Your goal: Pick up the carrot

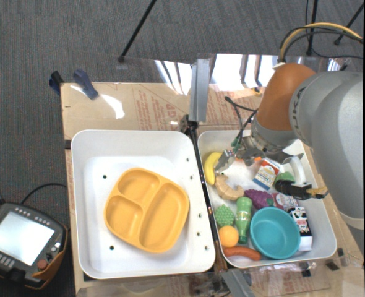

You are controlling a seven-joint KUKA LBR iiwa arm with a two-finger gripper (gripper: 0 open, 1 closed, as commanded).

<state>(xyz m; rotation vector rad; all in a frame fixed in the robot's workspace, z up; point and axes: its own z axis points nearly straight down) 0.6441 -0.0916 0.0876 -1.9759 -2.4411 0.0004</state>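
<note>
Reaching in from the right, the grey arm (331,122) with its orange band hangs over the far part of the right-hand bin (328,237), and its gripper (232,159) sits low above a yellow banana (211,166) near that bin's left wall. From where I stand the gripper is a dark tangle against the white floor, so I cannot tell how wide it is set or whether anything is caught in it. The carrot (242,252) lies well apart from it, flat along the near edge of the same bin, an orange-red stick just beside a teal bowl (275,232) and right below a small orange ball (228,236). A green bottle (243,218) stands between the ball and the bowl, with a knobbly green piece (224,215) on its left. Further back there is a purple bunch of grapes (258,198) and a tan ring-shaped piece (229,190), along with a few small cartons. The left-hand bin (93,147) holds a yellow divided tray (146,209), lying a little askew.
</note>
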